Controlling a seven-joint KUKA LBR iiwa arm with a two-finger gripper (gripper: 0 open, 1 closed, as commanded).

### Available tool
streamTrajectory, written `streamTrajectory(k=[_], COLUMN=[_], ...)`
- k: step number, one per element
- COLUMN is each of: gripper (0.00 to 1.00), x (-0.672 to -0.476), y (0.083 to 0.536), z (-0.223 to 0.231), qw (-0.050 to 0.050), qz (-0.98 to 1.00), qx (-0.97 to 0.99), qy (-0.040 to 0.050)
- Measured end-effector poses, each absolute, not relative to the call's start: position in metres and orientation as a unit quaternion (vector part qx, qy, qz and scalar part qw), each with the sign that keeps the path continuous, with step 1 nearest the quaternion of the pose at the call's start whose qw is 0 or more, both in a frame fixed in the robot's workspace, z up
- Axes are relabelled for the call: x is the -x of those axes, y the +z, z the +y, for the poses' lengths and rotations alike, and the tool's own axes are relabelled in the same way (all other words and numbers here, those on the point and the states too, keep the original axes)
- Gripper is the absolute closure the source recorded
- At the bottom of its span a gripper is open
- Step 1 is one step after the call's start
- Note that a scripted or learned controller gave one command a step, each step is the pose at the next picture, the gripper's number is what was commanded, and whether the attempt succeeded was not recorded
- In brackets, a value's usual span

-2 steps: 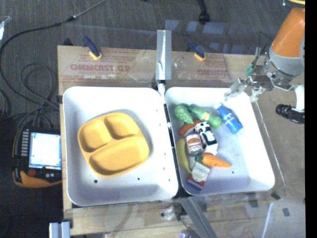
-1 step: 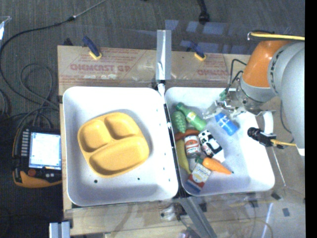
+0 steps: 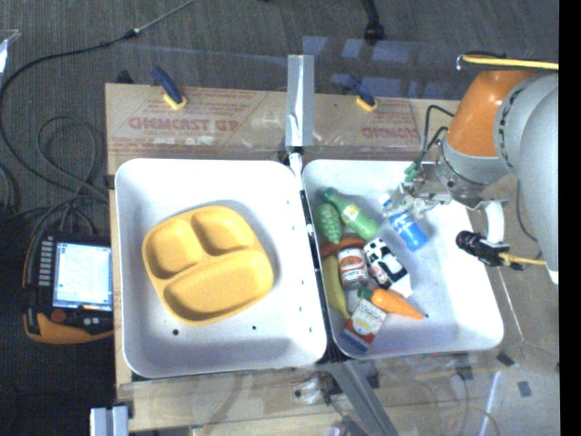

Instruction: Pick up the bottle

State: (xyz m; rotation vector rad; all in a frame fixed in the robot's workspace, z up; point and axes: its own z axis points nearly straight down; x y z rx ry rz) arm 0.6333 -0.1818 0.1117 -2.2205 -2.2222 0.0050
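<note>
Dark carpet surrounds the desk [image 3: 209,125]. Near the right bin's [image 3: 472,321] far edge lies the blue, clear-plastic bottle [image 3: 408,226], smooth and round, with the gripper [image 3: 419,189] right over its cap end; whether its fingers are spread I cannot tell. Slick plastic may roll or slip toward the green bottle [image 3: 356,216].

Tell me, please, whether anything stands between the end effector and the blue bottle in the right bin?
Nothing visible does. The end effector sits right at the upper end of the blue bottle, near the right bin's far corner. The green bottle, jar and carrot lie to the bottle's left and below it, off that path.
</note>
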Motion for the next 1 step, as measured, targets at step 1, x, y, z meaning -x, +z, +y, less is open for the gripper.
streamTrajectory(k=[1], gripper=[1.00], x=[-0.6686], y=[0.2888], z=[-0.1605], qw=[-0.001], qz=[-0.666], qx=[0.746], qy=[0.0018])
